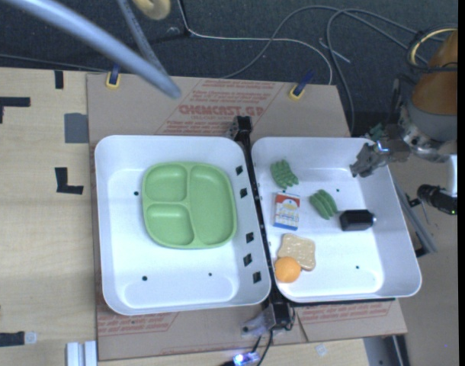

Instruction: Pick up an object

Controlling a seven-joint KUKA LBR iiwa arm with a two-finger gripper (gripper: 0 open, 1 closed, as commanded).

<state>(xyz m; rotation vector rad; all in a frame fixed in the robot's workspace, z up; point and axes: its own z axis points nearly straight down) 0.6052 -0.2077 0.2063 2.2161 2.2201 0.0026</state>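
Right bin holds the loose objects: two green leafy pieces, a small red-and-white box between them, a black block just right of the second green piece, and a tan slice touching an orange ball near the front. Gripper sits over the bin's upper right rim, well apart from every object, nothing visibly held; can't tell its state. Left bin has a green divided plate; both bins sit on cardboard.

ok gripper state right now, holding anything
gripper: above the right bin's upper right corner, nothing seen between it; open or closed cannot be told.
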